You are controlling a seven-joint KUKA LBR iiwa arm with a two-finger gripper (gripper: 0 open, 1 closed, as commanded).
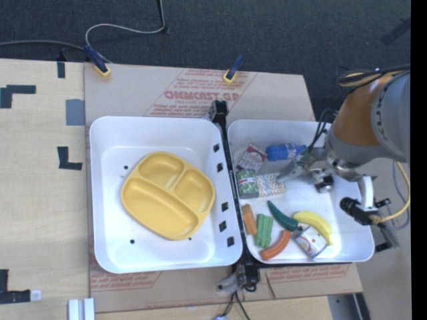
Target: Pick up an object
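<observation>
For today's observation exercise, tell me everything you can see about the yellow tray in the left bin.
The tray is pale yellow, looks like smooth moulded plastic, and has rounded corners. Raised ridges split it into three compartments: one long one along its lower left side and two smaller ones toward its upper right. Nothing lies in it. It lies flat on the floor of the left bin, turned at a slant to the bin's walls, about central and clear of all of them.

In my right bin (347, 249), a banana (315, 223) lies near the front wall, a blue bottle (285, 152) on its side toward the back, and what may be snack packets (259, 185) between them.
</observation>
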